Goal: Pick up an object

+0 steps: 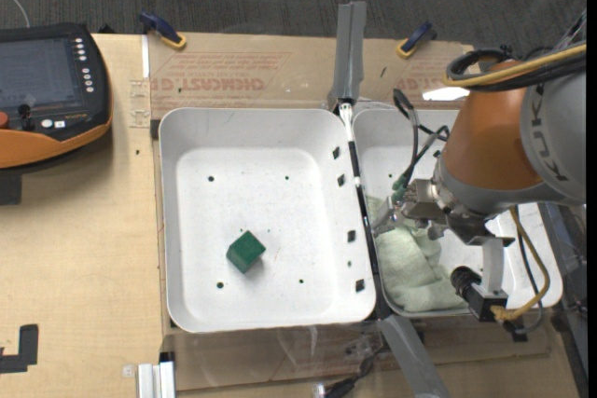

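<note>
One green cube (246, 252) (left bin (187, 200)), seemingly tilted.

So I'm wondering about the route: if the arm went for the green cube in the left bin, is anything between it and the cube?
Yes. The arm's hand sits over the right white bin, above a pale crumpled cloth. The raised bin walls and dark divider lie between it and the small green cube.
</note>
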{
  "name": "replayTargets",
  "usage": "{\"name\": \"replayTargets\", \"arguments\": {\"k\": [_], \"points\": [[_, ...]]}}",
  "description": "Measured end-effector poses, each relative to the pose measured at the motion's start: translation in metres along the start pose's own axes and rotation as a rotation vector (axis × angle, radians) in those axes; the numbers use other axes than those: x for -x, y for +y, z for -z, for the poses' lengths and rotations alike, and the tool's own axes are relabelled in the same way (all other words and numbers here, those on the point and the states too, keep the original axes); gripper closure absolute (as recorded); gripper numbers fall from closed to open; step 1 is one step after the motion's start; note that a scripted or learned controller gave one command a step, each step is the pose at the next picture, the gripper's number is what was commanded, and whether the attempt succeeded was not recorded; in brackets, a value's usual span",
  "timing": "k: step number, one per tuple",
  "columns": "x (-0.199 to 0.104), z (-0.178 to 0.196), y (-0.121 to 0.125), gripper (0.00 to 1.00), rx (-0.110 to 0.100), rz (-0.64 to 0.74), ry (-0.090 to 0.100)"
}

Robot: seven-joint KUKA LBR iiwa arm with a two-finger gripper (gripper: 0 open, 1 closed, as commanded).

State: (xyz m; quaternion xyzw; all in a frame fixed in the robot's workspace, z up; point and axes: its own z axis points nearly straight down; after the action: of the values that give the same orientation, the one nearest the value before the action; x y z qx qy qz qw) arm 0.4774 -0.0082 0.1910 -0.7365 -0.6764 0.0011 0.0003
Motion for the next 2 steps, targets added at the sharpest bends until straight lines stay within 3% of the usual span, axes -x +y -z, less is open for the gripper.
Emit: {"name": "replayTargets", "arguments": {"k": [1, 2], "points": [[0.0, 0.0, 0.0, 0.0, 0.0, 0.0, 0.0], [0.012, 0.0, 0.001, 0.0, -0.001, 0.228, 0.0]]}}
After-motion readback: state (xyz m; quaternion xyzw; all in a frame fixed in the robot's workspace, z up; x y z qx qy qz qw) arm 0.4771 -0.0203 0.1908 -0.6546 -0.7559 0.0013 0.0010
